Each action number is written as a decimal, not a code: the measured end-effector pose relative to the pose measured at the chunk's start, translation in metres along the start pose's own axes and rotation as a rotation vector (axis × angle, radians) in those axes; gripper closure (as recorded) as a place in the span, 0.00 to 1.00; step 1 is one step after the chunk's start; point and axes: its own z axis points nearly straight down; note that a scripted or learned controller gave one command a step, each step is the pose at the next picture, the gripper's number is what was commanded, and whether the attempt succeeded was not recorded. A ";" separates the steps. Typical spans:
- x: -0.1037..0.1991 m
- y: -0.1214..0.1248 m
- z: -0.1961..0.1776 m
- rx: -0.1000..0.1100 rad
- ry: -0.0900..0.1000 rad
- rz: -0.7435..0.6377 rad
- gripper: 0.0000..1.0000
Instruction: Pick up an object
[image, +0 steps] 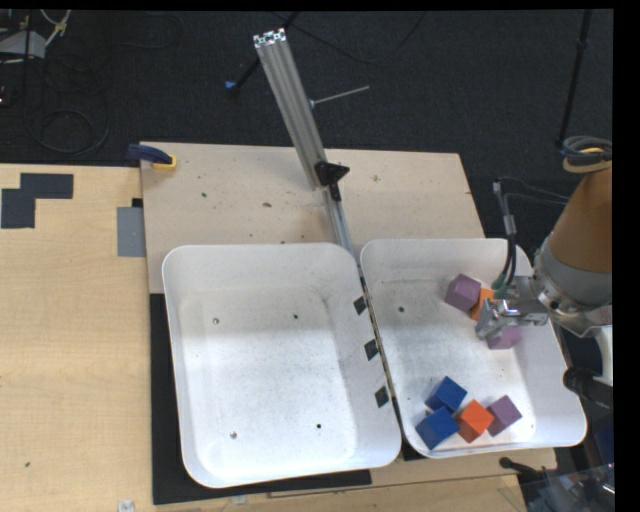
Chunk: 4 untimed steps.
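Observation:
My gripper (497, 322) reaches in from the right and hangs low over the right bin (420, 270), near its right wall. A purple block (463, 292) lies just left of it, with a small orange block (484, 299) tucked between that block and the gripper. Another purple block (507, 338) sits directly under the gripper's lower side, partly hidden by it. At the bin's front lie two blue blocks (441, 410), an orange block (474, 421) and a purple block (505, 411), close together.
The left bin (190, 290) stands beside the right one, parted by a shared rim with black clips (371, 348). A slanted metal rail (296, 110) rises behind the bins. A wooden board lies behind, a bench top at left.

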 end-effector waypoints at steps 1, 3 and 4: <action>0.041 0.020 -0.010 0.000 0.000 0.000 1.00; 0.132 0.054 -0.020 0.001 0.000 0.000 1.00; 0.175 0.082 -0.009 0.001 -0.001 0.002 1.00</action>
